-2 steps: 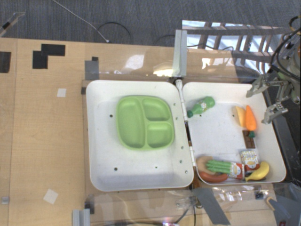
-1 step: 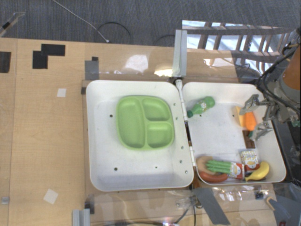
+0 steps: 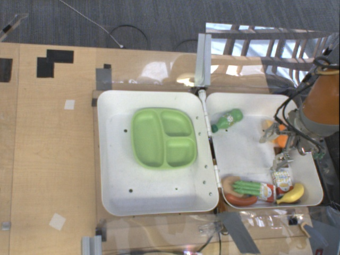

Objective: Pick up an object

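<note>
The left bin (image 3: 106,195) holds one thing, a green plate (image 3: 162,138) with three compartments, lying flat near the middle. Nothing touches it.

Across the divider, the right bin (image 3: 239,153) carries the loose objects. A small green bottle (image 3: 227,119) lies on its side near the upper left of that bin, close to the divider. Along the lower edge sits a cluster: a reddish, sausage-like piece (image 3: 239,198) with a green bundle (image 3: 252,188) resting on it, then a small labelled packet (image 3: 281,180), then a yellow banana (image 3: 292,194) at the lower right corner, touching the packet.

Further right, the arm comes in, its orange band (image 3: 324,97) above the wrist. The gripper (image 3: 281,150) hangs over the right side of the bin, just above the packet and banana. Something orange (image 3: 280,140) shows beside its metal parts, but I cannot tell whether that is an object or part of the tool. How wide the tool stands, and whether it has hold of anything, cannot be told from this angle.

As a judgement, the pick is not yet shown as done: every object appears to lie in the bin, and grasping and lifting remain.
</note>
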Controlling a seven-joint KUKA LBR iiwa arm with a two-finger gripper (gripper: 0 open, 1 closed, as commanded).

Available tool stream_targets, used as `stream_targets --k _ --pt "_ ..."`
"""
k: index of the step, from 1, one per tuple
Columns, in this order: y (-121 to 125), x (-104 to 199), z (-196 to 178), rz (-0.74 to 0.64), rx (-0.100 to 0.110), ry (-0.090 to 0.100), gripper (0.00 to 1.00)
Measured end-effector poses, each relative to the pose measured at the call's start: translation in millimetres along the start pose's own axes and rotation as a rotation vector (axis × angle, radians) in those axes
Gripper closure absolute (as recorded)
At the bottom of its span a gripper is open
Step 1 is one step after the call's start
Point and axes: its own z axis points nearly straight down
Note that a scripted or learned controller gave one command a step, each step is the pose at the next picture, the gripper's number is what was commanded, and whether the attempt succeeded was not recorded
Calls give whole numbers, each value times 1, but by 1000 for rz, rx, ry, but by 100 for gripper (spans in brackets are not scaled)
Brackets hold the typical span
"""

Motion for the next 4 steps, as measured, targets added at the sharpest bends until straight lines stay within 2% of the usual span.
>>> stream_targets --k 1,2,3,4 --pt "-5 -38 11 -22 -1 0 0" --pt "-5 -44 -5 -26 4 -16 100" --pt "-5 -44 -5 -27 4 -15 0" --pt "-7 -53 12 -67 -1 1 0"
